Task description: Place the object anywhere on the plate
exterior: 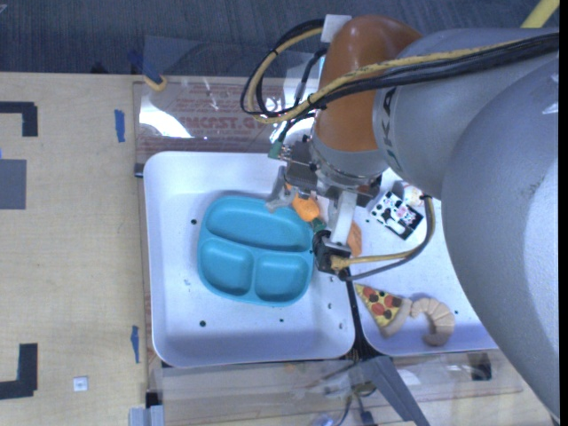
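A blue divided plate point(253, 254) lies in the left white bin point(173, 238). My gripper point(306, 213) hangs over the plate's upper right rim, under the orange-banded wrist point(355, 78). A small orange object point(306, 208) with a green bit shows right below the gripper, at the plate's edge. The arm hides whether it is held or resting there. Another orange piece point(355, 236) sits just to the right, by the wall between the bins.
The right bin point(461, 335) holds a pizza-slice toy point(382, 304), a tan croissant-shaped toy point(435, 318) and a black-and-white item point(395, 211). The big grey arm covers much of the right side. Yellow and black cables loop above the left bin.
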Tool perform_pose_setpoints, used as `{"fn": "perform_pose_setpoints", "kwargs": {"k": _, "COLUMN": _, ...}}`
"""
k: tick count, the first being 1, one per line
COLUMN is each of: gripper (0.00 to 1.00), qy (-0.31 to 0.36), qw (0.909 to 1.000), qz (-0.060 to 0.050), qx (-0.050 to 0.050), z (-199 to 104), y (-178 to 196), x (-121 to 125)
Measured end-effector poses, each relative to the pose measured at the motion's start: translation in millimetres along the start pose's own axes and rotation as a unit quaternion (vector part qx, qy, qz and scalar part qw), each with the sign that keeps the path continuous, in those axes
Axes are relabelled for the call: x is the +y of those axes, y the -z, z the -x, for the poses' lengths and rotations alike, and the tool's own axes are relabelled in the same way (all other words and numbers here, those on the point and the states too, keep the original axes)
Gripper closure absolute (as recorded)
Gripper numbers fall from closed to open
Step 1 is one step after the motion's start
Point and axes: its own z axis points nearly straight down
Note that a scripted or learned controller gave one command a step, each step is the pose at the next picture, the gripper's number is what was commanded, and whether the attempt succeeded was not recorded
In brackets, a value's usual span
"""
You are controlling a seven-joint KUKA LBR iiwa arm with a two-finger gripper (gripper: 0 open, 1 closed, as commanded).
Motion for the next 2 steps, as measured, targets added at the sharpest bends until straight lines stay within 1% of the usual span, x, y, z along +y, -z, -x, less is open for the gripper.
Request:
{"fn": "perform_pose_setpoints", "kwargs": {"k": 1, "gripper": 0.0, "qy": -0.245, "qw": 0.9696, "qz": -0.003, "qx": -0.001, "z": 38.8, "y": -54.5, "x": 42.4}}
{"fn": "perform_pose_setpoints", "kwargs": {"k": 2, "gripper": 1.0, "qy": -0.242, "qw": 0.9704, "qz": -0.002, "qx": 0.0, "z": 36.0, "y": -42.7, "x": 42.4}}
